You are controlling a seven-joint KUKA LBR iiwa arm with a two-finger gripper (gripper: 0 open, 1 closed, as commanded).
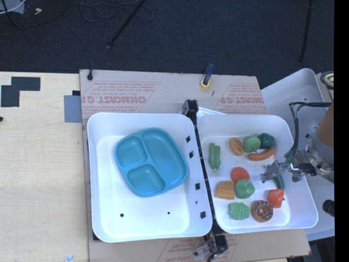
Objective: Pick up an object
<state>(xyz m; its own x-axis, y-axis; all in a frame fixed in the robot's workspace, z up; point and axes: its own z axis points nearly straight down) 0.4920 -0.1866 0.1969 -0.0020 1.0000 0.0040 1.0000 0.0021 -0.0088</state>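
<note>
Left bin (103, 222) holds blue tray (151, 161); right bin (305, 212) toy food (244, 189); gripper (271, 173) empty, spread

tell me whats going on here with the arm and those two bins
The arm's gripper hangs low over the right bin, which holds a scatter of toy food, including a doughnut and a red piece. Nothing is visibly held. The left bin holds a blue divided plate.

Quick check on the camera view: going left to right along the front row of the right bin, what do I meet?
Orange wedge → green bumpy piece → donut → red piece. The pincer hangs just above that last one, near the bin's right side.
</note>
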